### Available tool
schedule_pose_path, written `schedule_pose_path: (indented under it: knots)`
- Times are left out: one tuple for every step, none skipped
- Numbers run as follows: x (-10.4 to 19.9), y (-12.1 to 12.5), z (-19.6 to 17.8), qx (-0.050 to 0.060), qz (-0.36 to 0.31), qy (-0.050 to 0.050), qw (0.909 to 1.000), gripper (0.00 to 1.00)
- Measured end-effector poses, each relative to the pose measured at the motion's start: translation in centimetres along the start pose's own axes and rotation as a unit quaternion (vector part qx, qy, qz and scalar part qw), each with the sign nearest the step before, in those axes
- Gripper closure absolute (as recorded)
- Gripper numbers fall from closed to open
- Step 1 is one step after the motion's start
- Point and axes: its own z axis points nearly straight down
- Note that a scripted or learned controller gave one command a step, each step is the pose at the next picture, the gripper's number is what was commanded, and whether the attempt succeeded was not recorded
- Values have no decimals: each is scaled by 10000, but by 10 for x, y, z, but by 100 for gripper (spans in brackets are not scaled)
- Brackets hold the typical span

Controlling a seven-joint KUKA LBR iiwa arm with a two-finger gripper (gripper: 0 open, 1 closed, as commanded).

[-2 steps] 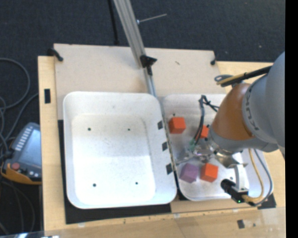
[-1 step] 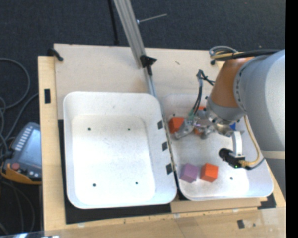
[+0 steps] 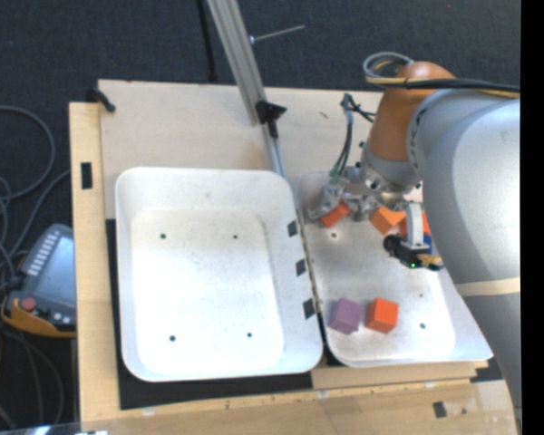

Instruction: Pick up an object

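The arm [image 3: 453, 179] reaches in from the right and hangs low over the far end of the right bin [image 3: 435, 333]. The claw [image 3: 355, 205] sits at or near the bin floor, by the bin's far left corner. Whether it is wide or narrow cannot be told — the wrist hardware hides the tips.

An orange piece [image 3: 335, 214] shows just at the claw, and another orange piece [image 3: 388, 217] lies close on its right; whether either is gripped cannot be confirmed. Judgement: the claw is placed here to attempt a grasp on one of these, the nearest candidates.

A purple cube [image 3: 345, 315] and an orange cube [image 3: 382, 314] rest side by side, just apart, at the near end of the same bin — well clear of the claw and untouched.

The left bin [image 3: 136, 198] stands beside on the tabletop [image 3: 181, 116].

Risk: the corner wall may crowd the claw and spoil the grasp.
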Motion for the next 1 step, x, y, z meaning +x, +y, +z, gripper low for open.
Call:
schedule_pose_path:
  knots:
    - [-1, -1, -12, 3, -30, -22, 10000, 100]
